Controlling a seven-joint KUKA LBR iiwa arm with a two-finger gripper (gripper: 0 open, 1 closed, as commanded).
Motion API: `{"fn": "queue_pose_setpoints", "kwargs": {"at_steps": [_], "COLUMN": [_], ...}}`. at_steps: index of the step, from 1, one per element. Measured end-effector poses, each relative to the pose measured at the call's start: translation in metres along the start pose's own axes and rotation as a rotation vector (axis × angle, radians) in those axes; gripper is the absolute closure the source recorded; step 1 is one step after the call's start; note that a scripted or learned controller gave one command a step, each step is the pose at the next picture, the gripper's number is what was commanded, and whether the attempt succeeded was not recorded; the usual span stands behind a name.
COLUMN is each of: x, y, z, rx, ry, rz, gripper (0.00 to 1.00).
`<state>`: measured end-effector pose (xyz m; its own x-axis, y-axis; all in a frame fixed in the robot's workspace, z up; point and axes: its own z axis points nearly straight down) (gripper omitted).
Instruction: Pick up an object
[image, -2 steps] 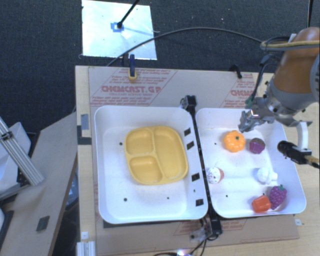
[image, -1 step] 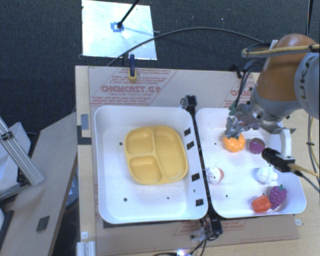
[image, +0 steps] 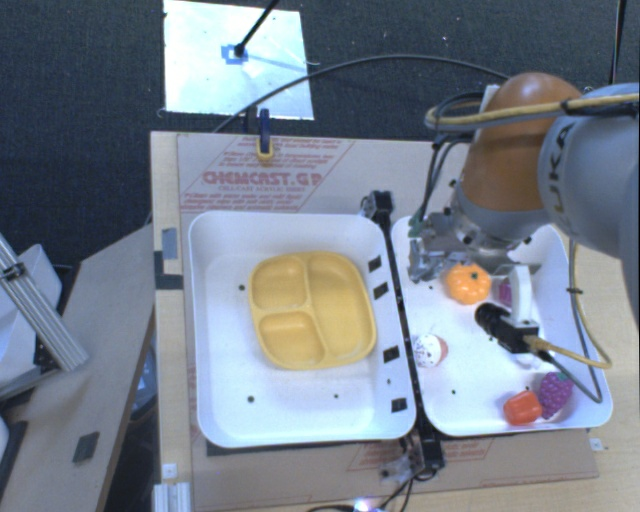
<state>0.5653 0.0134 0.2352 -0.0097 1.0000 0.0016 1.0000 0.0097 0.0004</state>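
Camera view. The left bin (image: 215, 300) holds one item: a yellow divided plate (image: 310, 308) with three compartments, lying flat near the middle, nothing in it.

The right bin (image: 470, 385) holds several small items. A round orange fruit (image: 468, 284) sits in the far half of the bin. A pink piece (image: 505, 293) lies just beside it on the right, partly hidden; what it is cannot be told. A small white ball (image: 430, 350) with red marks lies near the bin's left wall, about halfway down. A bunch of purple grapes (image: 556, 393) and an orange-red piece (image: 521, 408) lie touching in the near right corner.

The arm (image: 590, 170) reaches over the right bin's far side. The gripper (image: 424, 258) is low in the far left corner of that bin, just beside the orange fruit on its left. Contact with the fruit cannot be confirmed. Whether the gripper is spread or closed cannot be told, and no item is seen held in it.
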Motion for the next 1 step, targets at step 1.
{"fn": "queue_pose_setpoints", "kwargs": {"at_steps": [1], "x": [0.0634], "y": [-0.0109], "z": [-0.0006], "rx": [0.000], "ry": [0.001], "rz": [-0.002], "gripper": [1.00]}}
